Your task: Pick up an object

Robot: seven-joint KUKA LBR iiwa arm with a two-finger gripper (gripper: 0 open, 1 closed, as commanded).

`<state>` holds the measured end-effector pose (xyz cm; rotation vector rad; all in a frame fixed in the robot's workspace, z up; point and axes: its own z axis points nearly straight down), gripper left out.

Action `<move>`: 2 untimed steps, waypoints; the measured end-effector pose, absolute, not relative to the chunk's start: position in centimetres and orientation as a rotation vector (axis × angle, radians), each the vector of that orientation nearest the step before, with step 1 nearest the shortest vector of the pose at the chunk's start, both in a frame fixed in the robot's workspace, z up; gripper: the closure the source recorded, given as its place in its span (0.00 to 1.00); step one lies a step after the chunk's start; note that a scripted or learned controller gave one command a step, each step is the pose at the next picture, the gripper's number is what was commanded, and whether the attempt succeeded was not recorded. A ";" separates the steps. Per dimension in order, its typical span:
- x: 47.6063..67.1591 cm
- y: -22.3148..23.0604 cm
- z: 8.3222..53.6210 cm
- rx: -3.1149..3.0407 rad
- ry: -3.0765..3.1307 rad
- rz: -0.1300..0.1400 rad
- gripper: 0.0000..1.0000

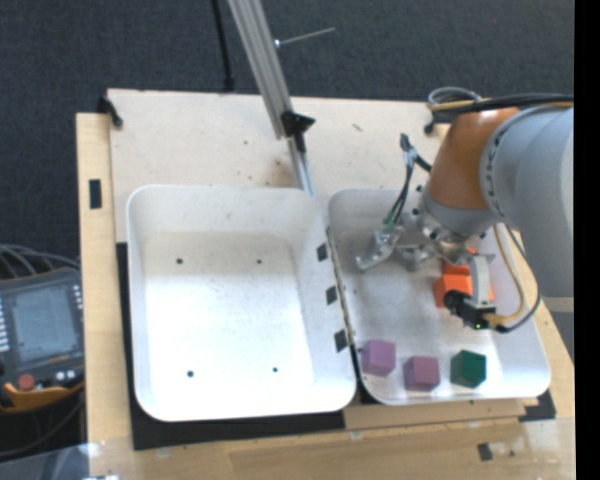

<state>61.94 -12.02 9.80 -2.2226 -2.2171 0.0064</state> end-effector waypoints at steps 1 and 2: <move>62.2 -12.1 11.3 -2.234 -2.215 -0.004 1.00; 62.3 -12.4 17.8 -2.234 -2.219 -0.007 1.00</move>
